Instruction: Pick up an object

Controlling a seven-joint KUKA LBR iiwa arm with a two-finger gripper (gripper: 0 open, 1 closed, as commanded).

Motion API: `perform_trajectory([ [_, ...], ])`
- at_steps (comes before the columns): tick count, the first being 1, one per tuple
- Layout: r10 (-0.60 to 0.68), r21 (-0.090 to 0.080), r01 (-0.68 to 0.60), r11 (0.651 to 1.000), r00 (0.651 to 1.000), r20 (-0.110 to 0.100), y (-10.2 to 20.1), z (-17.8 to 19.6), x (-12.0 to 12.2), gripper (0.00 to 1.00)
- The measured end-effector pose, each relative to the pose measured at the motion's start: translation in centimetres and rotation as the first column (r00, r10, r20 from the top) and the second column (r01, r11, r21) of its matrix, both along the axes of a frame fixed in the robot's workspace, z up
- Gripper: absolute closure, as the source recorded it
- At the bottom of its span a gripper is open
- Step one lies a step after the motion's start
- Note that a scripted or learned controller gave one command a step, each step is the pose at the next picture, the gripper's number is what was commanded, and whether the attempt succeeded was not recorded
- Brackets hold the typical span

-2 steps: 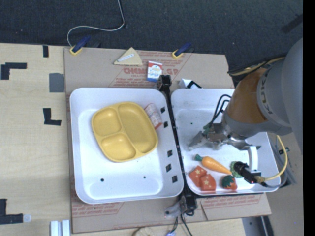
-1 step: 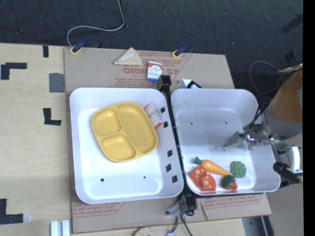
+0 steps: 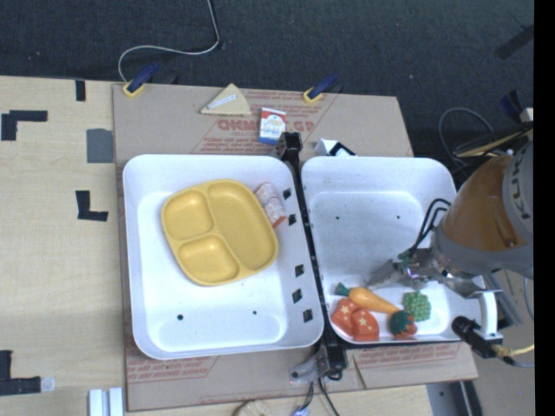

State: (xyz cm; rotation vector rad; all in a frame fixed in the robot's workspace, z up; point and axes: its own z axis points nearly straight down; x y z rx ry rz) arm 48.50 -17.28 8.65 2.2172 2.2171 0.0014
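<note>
One gripper (image 3: pixel 401 267) hangs low in the right bin (image 3: pixel 373 180), at the end of the grey and orange arm (image 3: pixel 486 215). Its two metal fingers (image 3: pixel 381 273) look spread apart, and nothing sits between them, so it holds nothing. That makes the job look just begun: no toy is picked up yet.

Three toy foods lie just below the gripper, in the near corner of the right bin. A toy carrot (image 3: pixel 371 299) lies closest, with its tip near the fingers but not touching them as far as I can tell. A red toy (image 3: pixel 355 321) that looks like a tomato or pepper sits next to the carrot. A small green toy (image 3: pixel 414 306) like broccoli sits just beside them, and a darker little piece (image 3: pixel 401 322) lies under it.

What is left, I think: go down onto one toy, squeeze it, and lift it up. The toys are bunched close together and near the bin wall, so the fingers could bump a neighbour or the rim.

Over in the left bin (image 3: pixel 217 336) rests a yellow plate (image 3: pixel 218 230) with three parts, and a small wrapped thing (image 3: pixel 272 203) lies at its edge. Behind the bins sit a little red and white box (image 3: pixel 272 126) and a wedge-shaped thing (image 3: pixel 227 101)
</note>
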Motion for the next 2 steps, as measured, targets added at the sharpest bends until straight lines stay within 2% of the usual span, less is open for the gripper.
perform_trajectory([
  [1, 0.002, 0.005, -0.002, 1.000, 1.000, -0.007, 7.9, 2.7, -0.1, 0.00],
  [2, 0.000, 0.005, 0.000, 1.000, 1.000, -0.006, 7.3, -0.1, -0.1, 0.00],
])
